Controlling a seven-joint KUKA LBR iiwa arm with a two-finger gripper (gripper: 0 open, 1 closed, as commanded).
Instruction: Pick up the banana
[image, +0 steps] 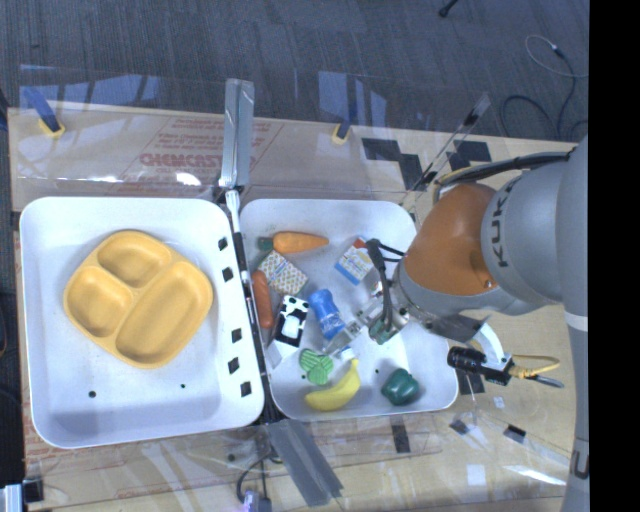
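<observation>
The gripper (358, 330) hangs low over the middle of the right bin (420, 215), its metal fingers pointing down and toward the left; whether they are apart or together I cannot tell, since they blur into the clutter under them. Nothing shows between them. Behind it the arm (520, 240) comes in from the right, the orange band (450, 250) bulging over the bin's right side and the grey housing rising above it, so the arm covers much of that bin's right wall.

Just left of the gripper stands a blue bottle (324, 312), and beside that a black and white box (291, 320). Below the gripper, near the bin's front wall, lies the banana (335, 392), yellow and curved, its upper tip rising toward the gripper. A green leafy toy (316, 366) touches its left end, and a dark green pepper (400, 385) sits just to its right, apart from it. Further back lie a carrot (298, 242), a checked packet (281, 272), a small white and blue carton (354, 265) and a red sausage shape (262, 298) along the left wall.

The banana is close to the front rim, with a little bare white floor between it and the pepper.

The left bin (40, 400) holds a yellow divided plate (138, 296), with bare floor all round it. The bench (130, 150) shows beyond both bins.
</observation>
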